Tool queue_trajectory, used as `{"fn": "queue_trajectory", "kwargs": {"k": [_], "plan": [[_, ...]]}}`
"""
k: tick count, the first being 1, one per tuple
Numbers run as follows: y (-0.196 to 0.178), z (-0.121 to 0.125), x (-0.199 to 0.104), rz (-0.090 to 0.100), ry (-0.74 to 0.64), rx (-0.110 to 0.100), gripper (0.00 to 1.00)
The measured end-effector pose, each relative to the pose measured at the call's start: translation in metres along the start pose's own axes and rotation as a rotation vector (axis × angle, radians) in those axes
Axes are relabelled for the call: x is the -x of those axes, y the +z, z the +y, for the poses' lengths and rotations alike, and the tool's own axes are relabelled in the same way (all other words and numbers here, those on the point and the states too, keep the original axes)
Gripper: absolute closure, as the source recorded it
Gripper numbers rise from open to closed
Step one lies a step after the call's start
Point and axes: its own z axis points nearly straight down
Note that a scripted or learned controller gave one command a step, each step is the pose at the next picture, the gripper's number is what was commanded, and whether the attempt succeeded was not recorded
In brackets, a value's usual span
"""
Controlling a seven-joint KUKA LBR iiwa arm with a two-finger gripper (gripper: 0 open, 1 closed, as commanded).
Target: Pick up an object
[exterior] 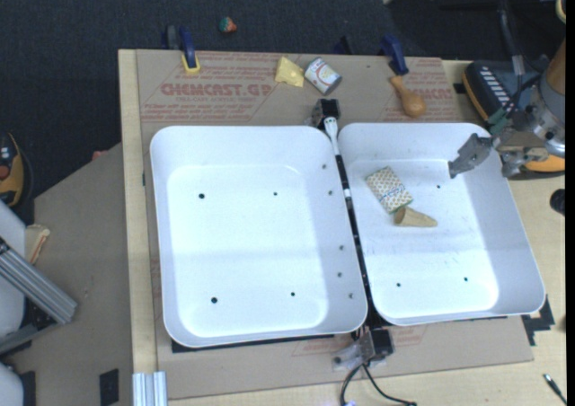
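Right bin (503, 251): hand (469, 156) blurred at rim, arm cut off.

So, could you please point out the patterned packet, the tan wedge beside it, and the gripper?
patterned packet (389, 188), camera view, middle of its top face.
tan wedge (416, 217), camera view, middle of its body.
gripper (466, 158), camera view, by its fingertips.

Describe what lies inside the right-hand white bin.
Inside the right bin lie a patterned packet and a tan wedge, touching. Whatever is beneath them is covered.
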Motion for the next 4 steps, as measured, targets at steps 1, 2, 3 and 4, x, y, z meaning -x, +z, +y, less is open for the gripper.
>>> {"fn": "queue_trajectory", "kwargs": {"k": [1, 2, 3, 4], "plan": [[-0.143, -0.018, 0.003, -0.006, -0.001, 0.015, 0.00], [0.073, 0.017, -0.046, 0.003, -0.004, -0.006, 0.00], [0.175, 0.025, -0.030, 0.004, 0.003, 0.002, 0.00], [0.156, 0.028, -0.031, 0.001, 0.000, 0.015, 1.00]]}}
